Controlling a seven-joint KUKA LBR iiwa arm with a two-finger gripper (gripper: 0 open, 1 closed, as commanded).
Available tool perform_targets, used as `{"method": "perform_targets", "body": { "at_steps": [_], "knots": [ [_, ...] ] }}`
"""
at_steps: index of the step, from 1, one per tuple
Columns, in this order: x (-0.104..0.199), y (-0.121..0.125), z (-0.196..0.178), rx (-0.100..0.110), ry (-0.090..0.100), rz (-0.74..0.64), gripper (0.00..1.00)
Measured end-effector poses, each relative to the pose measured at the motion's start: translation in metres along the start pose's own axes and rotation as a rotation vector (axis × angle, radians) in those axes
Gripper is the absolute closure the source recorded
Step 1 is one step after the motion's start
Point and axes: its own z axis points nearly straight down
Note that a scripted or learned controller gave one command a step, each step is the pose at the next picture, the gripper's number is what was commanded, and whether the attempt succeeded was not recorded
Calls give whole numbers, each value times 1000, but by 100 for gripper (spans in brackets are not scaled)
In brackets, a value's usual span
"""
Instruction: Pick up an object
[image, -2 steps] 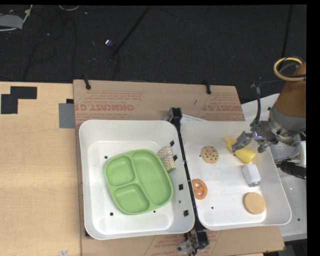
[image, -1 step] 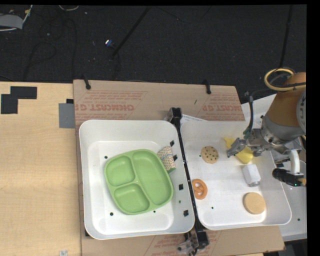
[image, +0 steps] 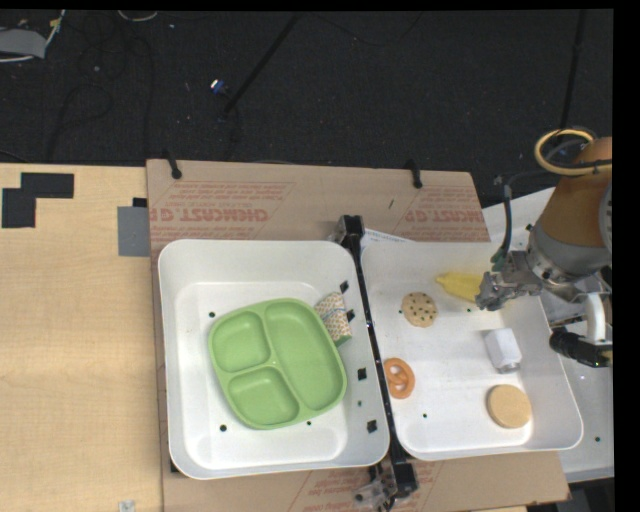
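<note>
The hand (image: 492, 291) is low in the right bin (image: 570, 425), touching the yellow banana (image: 458, 287) at its left, but I cannot tell if it grips it, so lifting seems not yet done.

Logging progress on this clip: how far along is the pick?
Done: the arm has reached into the right bin, and the gripper sits low at the edge of the yellow item. In hand: nothing visibly lifted; the grip itself is unclear. Left: securing and raising an object. The cookie, pretzel, grey block and tan disc lie untouched.
</note>
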Motion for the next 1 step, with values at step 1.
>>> {"method": "perform_targets", "body": {
  "at_steps": [1],
  "knots": [
    [-2, 2, -42, 11, 10, -2, 100]
  ]
}}
